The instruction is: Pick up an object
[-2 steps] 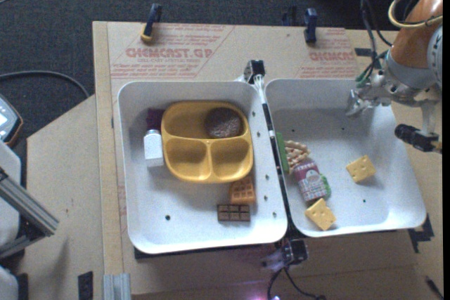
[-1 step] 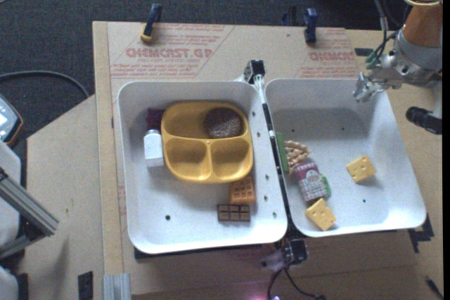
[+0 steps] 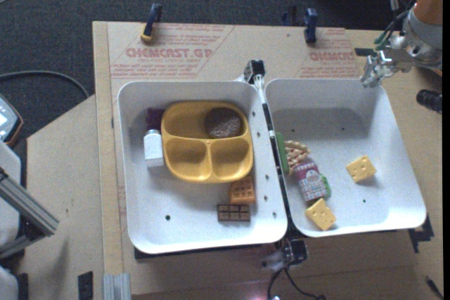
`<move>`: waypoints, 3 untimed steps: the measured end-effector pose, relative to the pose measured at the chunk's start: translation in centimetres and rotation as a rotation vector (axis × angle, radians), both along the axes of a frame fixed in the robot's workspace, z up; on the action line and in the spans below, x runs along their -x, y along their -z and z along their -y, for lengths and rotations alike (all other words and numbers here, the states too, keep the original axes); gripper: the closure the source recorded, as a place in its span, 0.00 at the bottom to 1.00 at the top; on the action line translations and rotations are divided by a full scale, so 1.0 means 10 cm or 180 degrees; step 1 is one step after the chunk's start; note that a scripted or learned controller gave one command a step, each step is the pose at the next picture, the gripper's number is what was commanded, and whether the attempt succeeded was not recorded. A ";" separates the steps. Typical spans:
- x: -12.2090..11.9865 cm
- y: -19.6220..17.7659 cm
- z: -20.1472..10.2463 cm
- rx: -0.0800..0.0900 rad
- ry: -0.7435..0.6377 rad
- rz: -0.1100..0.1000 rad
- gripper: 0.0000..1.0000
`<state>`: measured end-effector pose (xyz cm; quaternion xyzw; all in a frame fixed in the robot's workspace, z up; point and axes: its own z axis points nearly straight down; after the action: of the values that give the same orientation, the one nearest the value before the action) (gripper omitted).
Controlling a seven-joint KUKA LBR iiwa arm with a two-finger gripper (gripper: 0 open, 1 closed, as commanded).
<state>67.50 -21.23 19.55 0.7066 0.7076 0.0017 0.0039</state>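
Nearest the camera, at the front of the right bin (image 3: 394, 151), lies a yellow cheese wedge (image 3: 321, 214) dotted with holes. Just behind it sits a small red and green packet (image 3: 311, 180), and behind that a cluster of tan stick-shaped pieces (image 3: 296, 150), close to the bin's left wall. A second holed cheese wedge (image 3: 361, 169) lies apart to the right, on open white floor. None of these is being touched. The gripper (image 3: 373, 74) hovers over the far right corner of this bin, well away from all the items; whether its fingers are spread or pressed together cannot be told, and nothing is seen between them. The left bin (image 3: 133, 207) holds a yellow divided plate (image 3: 211, 161) with a dark brown round item (image 3: 223, 122) in its upper section. A small white bottle (image 3: 153, 148) stands just left of the plate, a waffle piece (image 3: 242, 191) and a chocolate bar (image 3: 233, 213) lie in front. Both bins rest on a table (image 3: 105, 81).
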 end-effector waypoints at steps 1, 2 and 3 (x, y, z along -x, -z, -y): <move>-0.01 -0.32 0.00 0.0000 0.0000 -0.0001 1.00; 0.12 -0.43 -0.49 -0.0015 -0.0010 -0.0028 1.00; 0.22 -0.31 -1.04 -0.0016 -0.0010 -0.0035 1.00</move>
<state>65.30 -10.87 22.67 0.7055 0.7087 -0.0004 -0.0019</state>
